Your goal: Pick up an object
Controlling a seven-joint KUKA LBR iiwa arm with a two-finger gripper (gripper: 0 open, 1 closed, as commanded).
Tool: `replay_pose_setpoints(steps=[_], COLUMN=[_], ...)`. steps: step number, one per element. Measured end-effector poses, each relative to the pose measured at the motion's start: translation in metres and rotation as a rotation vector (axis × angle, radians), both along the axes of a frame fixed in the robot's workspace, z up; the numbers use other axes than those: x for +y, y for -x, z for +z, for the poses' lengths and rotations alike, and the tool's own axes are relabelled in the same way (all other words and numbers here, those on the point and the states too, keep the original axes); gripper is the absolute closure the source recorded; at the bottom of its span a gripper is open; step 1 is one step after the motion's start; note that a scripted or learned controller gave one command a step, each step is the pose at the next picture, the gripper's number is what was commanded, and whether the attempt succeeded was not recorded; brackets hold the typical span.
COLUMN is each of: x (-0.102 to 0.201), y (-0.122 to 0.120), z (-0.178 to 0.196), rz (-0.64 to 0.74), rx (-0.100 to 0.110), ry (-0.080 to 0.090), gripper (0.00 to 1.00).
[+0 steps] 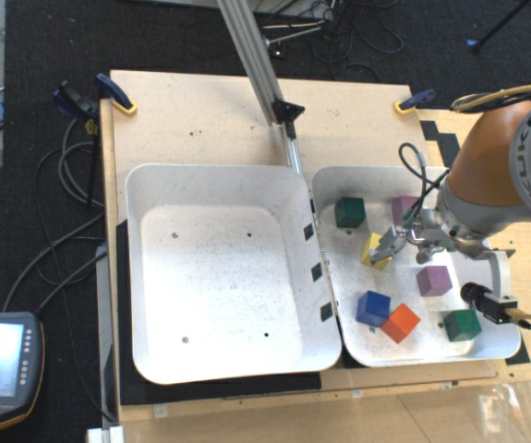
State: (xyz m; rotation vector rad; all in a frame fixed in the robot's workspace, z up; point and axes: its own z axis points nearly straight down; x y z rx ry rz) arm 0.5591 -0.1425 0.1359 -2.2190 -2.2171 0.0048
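- yellow block (372,250) in the right bin (498,347), upper-left part, sitting right at the end effector (387,247) tips
- end effector low in the bin, fingers close together and touching the yellow block's 3 o'clock side; block looks pinched between them but cannot tell for sure, and it looks still down on the bin floor
- arm (496,169) comes in from 3 o'clock, orange band above the wrist, grey body behind it, covers the bin's upper-right corner
- dark green block (349,212) at 11 o'clock of the yellow block, near, not touching
- purple block (433,280) at 4 o'clock of the end effector, apart from it
- another purple block (403,209) at 1 o'clock, partly hidden behind the wrist
- blue block (373,308) at 6 o'clock of the yellow one, near bin's lower edge
- orange block (400,323) just beside the blue block, on its 4 o'clock side, looks touching
- second green block (462,325) at lower right of the bin, well apart from the yellow block
- left bin (154,358) next to the right bin at 9 o'clock, rims touching along the middle
- both bins on a tan table (200,109)
- metal pole (247,40) slants down from 12 o'clock to the gap between the bins
- handheld screen (2,367) at lower-left corner, off the table
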Motion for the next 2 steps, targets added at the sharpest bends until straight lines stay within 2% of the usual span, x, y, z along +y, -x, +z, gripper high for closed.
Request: replay_pose_setpoints(steps=[1,2], x=[0.001,0.000], y=[0.000,-0.001], z=[-0.043,-0.031], rz=[0.001,0.000], rx=[-0.003,-0.007], ry=[0.001,0.002], gripper=[0.00,1.00])
